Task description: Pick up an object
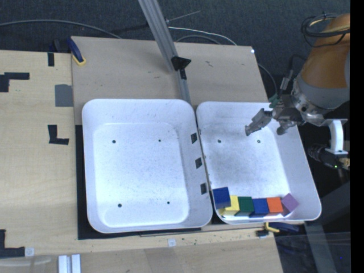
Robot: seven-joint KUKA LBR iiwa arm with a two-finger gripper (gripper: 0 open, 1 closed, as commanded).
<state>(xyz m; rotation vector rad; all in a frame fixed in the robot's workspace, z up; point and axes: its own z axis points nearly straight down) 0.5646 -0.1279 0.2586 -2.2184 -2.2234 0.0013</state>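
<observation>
A row of small coloured blocks lines the near rim of the right bin (296,152), pushed up against its front wall. From the left stands a blue block (220,196), set a little higher than the rest and resting partly on a yellow block (230,207) that pokes out beneath it. Next come a green block (245,204), a second blue block (260,207), an orange block (274,205) and, at the bin's right corner, a purple block (289,201) turned at an angle to the others. The pieces touch one another or nearly so, forming a tight, bright band against the speckled white floor of the bin.

Well apart from them, above the far half of the same bin, the gripper (266,124) hangs with its two dark fingers spread, one reaching out to the left and the other pointing down near the bin's right wall; nothing sits between them. The grey arm with its orange band (327,50) comes in from the right edge of the bench.

The left bin (94,152) lies alongside, its edge touching the right bin's, with small black clips along the seam. A slanted metal pole (159,24) crosses the tan bench top (114,67) behind the bins, and thin cables trail over the dark floor beyond.
</observation>
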